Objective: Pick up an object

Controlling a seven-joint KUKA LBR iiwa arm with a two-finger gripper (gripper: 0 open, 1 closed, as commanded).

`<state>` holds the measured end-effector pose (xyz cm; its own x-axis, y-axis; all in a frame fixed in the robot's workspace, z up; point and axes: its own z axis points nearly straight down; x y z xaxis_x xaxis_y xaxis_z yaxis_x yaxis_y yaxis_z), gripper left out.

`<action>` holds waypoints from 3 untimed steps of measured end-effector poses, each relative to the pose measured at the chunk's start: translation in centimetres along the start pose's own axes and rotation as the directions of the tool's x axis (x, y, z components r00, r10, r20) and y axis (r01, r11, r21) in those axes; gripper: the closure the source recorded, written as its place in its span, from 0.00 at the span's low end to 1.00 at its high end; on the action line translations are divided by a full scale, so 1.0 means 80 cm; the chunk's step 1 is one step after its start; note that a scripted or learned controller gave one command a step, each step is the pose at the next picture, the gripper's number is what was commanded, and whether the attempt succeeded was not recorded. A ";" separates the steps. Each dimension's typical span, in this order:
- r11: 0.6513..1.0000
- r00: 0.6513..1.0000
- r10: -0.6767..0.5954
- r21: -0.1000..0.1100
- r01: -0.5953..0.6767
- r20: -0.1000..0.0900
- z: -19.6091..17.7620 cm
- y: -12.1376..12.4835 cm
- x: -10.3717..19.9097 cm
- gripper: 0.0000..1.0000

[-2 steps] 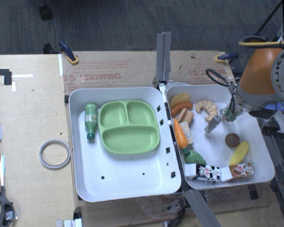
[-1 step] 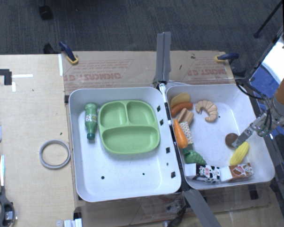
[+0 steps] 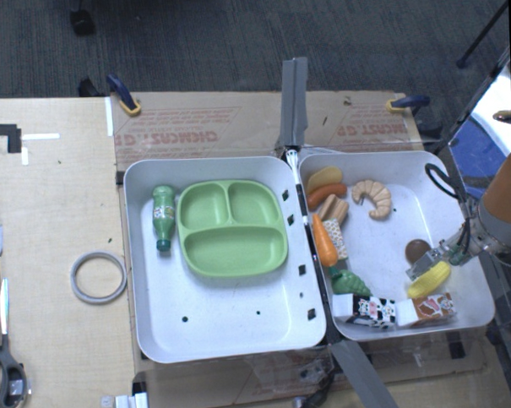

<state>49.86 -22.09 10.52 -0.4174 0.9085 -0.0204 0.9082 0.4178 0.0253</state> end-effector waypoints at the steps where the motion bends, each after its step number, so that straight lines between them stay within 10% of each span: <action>1: 0.971 0.971 0.240 -0.008 -0.240 -0.006 0.000 0.013 0.005 0.00; 3: 0.948 0.948 0.319 -0.007 -0.319 -0.009 -0.001 0.000 0.012 0.00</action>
